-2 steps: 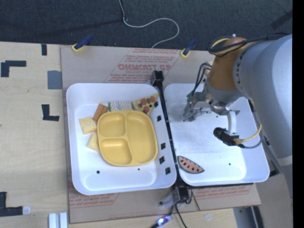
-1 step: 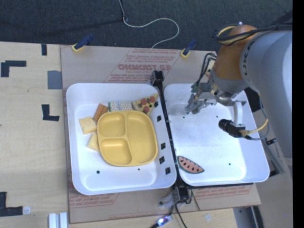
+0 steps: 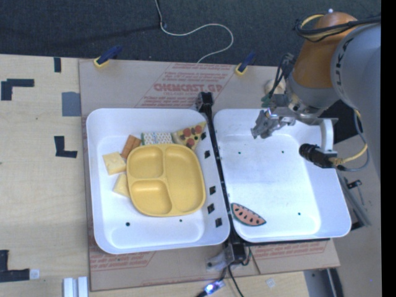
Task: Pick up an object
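My gripper (image 3: 263, 129) hangs over the far part of the right bin (image 3: 322, 224), near its back wall, with nothing seen between its fingers. A watermelon slice toy (image 3: 247, 215) lies at the near left corner of that bin, well apart from the gripper. In the left bin (image 3: 102, 228) a yellow divided plate (image 3: 166, 179) lies in the middle. Around its far and left sides lie a pizza slice toy (image 3: 190, 135), a brown cracker (image 3: 130, 146), two pale crackers (image 3: 115, 163) and a patterned piece (image 3: 156, 138).
The grey arm with its orange band (image 3: 322, 48) comes in from the upper right over the bin's far right corner. A black cable part (image 3: 315, 154) sticks out over the right bin's right side. Black clips (image 3: 213, 184) line the divider between the bins.
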Robot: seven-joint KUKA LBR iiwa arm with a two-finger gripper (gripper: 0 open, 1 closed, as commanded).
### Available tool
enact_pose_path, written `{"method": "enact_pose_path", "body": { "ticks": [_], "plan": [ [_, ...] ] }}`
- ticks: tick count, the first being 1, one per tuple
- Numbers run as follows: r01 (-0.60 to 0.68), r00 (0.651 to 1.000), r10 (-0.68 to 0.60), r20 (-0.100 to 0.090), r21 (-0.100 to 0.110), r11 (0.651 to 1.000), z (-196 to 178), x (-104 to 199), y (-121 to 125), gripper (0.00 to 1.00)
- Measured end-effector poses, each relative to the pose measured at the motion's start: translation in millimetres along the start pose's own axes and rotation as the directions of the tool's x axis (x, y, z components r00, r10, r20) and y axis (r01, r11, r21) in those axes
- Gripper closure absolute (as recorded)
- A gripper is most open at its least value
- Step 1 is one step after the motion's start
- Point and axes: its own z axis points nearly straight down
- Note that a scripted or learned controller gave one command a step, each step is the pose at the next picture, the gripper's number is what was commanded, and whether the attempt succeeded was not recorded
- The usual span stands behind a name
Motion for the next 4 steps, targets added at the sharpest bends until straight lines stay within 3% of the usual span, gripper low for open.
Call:
{"method": "enact_pose_path", "body": {
  "ticks": [1,3,4],
  "plan": [
    [0.000,1.000,0.000,-0.001,0.003,1.000,-26.9,0.6,0.7,1.00],
    [0.001,1.000,-0.001,-0.001,0.009,1.000,-38.8,52.9,-97.2,1.00],
    [0.000,1.000,0.000,-0.002,0.012,1.000,-15.4,75.6,-140.3,1.00]
  ]
}}
